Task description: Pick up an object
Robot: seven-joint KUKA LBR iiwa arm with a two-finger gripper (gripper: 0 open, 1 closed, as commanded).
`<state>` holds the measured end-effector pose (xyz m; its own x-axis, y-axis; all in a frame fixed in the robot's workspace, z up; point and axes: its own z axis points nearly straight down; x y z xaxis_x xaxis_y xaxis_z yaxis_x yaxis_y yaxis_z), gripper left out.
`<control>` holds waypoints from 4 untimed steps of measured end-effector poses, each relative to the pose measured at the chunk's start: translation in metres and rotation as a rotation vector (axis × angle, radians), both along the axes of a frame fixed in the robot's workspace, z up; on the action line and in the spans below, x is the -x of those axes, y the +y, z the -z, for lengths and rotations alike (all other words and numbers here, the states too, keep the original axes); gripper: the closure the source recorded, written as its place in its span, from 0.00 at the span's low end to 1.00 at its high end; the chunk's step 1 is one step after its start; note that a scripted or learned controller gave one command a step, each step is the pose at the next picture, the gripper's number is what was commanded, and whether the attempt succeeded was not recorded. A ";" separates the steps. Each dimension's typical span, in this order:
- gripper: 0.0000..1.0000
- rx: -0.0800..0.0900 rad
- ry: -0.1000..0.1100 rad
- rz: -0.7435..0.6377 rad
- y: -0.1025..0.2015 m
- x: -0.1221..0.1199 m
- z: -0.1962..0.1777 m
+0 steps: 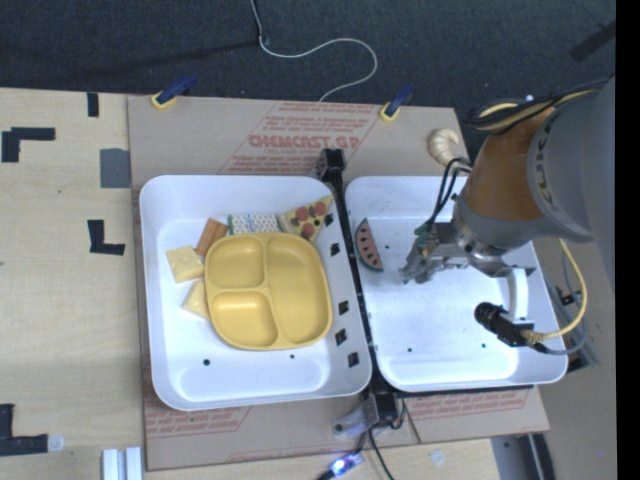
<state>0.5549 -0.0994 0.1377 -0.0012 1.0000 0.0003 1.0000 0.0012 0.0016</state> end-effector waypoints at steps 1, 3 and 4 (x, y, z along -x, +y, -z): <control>1.00 0.000 0.000 -0.001 0.002 0.002 -0.042; 1.00 -0.001 0.002 -0.007 0.062 -0.021 -0.093; 1.00 -0.002 0.002 -0.007 0.118 -0.037 -0.099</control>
